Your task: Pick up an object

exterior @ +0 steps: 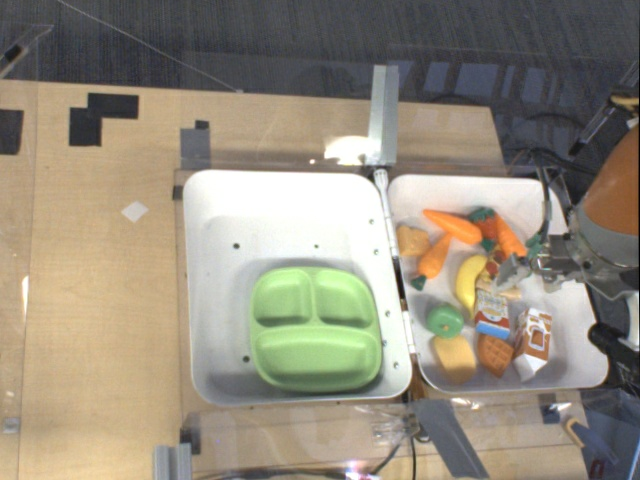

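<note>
You are seeing the gripper [515, 268] hovering over the banana [468, 282] in the right bin [575, 373]; grip state unclear, nothing lifted

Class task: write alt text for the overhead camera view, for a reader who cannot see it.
A robot arm's pincer reaches from the right into the right bin, which holds toy food including a banana and carrots. The left bin holds a green divided plate.

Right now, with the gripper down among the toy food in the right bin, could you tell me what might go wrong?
The gripper sits amid crowded items: banana, carrots and a small carton lie close together, so it may nudge neighbours or pinch two. The round banana could also slip out.
</note>
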You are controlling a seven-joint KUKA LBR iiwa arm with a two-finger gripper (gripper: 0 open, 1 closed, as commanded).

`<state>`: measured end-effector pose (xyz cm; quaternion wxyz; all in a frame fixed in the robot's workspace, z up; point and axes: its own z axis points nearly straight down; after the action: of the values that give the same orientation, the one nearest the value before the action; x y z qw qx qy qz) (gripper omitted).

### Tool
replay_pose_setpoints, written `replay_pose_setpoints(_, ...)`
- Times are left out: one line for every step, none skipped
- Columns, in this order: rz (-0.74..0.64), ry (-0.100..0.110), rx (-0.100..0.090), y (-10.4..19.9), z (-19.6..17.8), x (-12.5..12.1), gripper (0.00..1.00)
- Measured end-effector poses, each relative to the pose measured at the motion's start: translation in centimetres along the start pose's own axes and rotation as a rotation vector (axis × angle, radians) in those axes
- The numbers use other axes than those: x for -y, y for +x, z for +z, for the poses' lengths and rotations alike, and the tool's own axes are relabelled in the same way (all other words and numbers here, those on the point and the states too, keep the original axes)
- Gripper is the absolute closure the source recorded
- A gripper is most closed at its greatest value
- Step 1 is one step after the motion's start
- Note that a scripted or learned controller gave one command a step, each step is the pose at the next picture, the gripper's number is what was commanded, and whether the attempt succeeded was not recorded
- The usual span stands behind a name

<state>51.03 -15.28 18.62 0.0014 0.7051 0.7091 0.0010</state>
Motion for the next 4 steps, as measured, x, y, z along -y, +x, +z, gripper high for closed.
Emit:
replay_pose_setpoints(0.156, -0.010, 0.001, 2.5, 8.8, -6.2, 0.00)
replay_pose_setpoints(0.293, 0.026, 0.003, 2.6, 9.7, -14.4, 0.00)
replay_pose_setpoints(0.068, -0.017, 0.001, 6.4, 9.2, -0.7, 0.00)
replay_pose_setpoints(-0.099, -0.005, 0.000, 5.9, 8.7, -3.6, 0.00)
